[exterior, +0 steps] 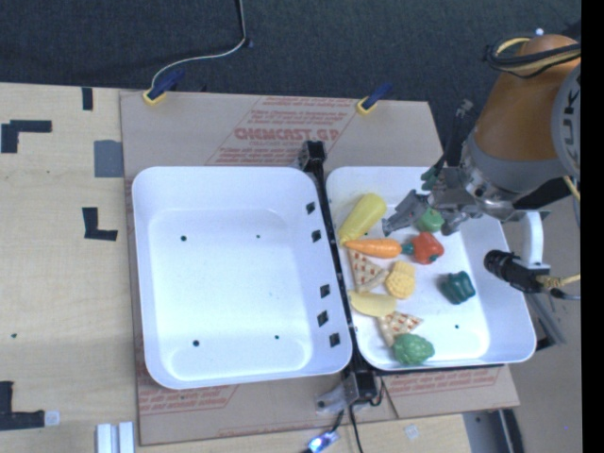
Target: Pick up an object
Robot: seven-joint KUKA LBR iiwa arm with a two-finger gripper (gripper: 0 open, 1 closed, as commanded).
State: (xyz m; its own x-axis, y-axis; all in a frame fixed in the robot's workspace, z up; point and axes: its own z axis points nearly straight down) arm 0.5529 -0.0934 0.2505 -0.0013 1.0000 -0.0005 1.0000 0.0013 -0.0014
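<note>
Gripper (429,217) sits low over the upper part of the right bin (500,343), fingers spread apart, a small green toy (431,221) between them; whether they touch it, cannot tell. Red pepper (427,247) lies just below. Carrot (375,248), corn cob (362,215) and broccoli (412,349) lie along the bin's left side. Left bin (151,253) at frame centre-left.

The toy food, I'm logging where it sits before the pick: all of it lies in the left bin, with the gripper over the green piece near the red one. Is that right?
Not quite. In the camera view the toy food lies in the right bin, not the left bin. The rest holds: the gripper is over the green piece, next to the red one.
</note>
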